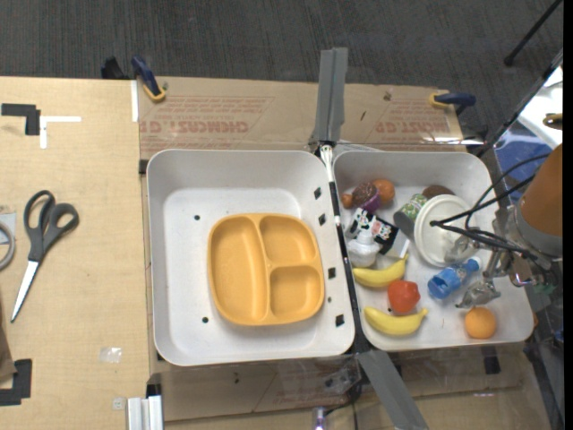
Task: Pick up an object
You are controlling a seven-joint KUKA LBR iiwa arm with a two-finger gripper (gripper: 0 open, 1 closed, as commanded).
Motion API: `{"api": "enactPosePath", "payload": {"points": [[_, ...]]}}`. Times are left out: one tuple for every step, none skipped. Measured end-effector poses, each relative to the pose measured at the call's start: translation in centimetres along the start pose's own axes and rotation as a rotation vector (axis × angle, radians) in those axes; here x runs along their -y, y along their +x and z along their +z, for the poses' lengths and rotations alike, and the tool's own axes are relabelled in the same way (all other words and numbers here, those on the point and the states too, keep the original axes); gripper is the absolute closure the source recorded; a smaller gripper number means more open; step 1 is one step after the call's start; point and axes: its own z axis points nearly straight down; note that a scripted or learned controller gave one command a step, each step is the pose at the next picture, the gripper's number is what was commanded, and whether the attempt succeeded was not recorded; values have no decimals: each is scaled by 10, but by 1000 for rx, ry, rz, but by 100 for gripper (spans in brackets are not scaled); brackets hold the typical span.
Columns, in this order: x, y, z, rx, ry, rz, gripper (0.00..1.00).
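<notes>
Claw (486, 292) low in right bin (507, 330), lower right of frame, just above orange (481, 323), beside blue toy (445, 281); spread or pinched, cannot tell. Two bananas (395, 320) left of it. Yellow tray (266, 268) in left bin (170, 267).
</notes>
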Motion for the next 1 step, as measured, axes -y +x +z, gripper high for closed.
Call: {"api": "enactPosePath", "payload": {"points": [[-5, 23, 6, -24, -7, -62, 0]]}}
